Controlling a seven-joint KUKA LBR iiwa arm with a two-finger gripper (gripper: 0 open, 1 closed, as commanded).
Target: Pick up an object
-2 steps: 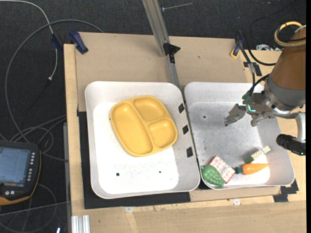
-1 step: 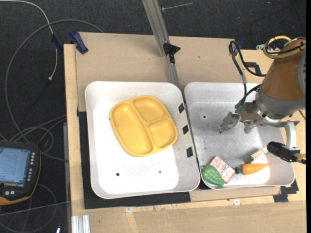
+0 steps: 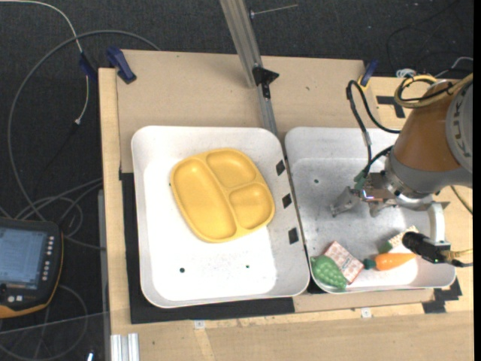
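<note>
The gripper (image 3: 353, 201) hangs low over the middle of the right bin (image 3: 323, 153), its metal fingers (image 3: 340, 207) pointing toward the left, with nothing visible between them; whether they stand apart or together cannot be told from this angle. The toys lie nearer the front wall of that bin, apart from the gripper. A toy carrot (image 3: 394, 261), orange with a green leafy tip, lies on its side to the front right of the gripper. Left of it rests a small pink patterned block (image 3: 343, 257), tilted, and touching that block's left side is a bumpy green toy (image 3: 328, 271). In the left bin (image 3: 150, 201) sits a yellow divided plate (image 3: 221, 194) with three sections.
</note>
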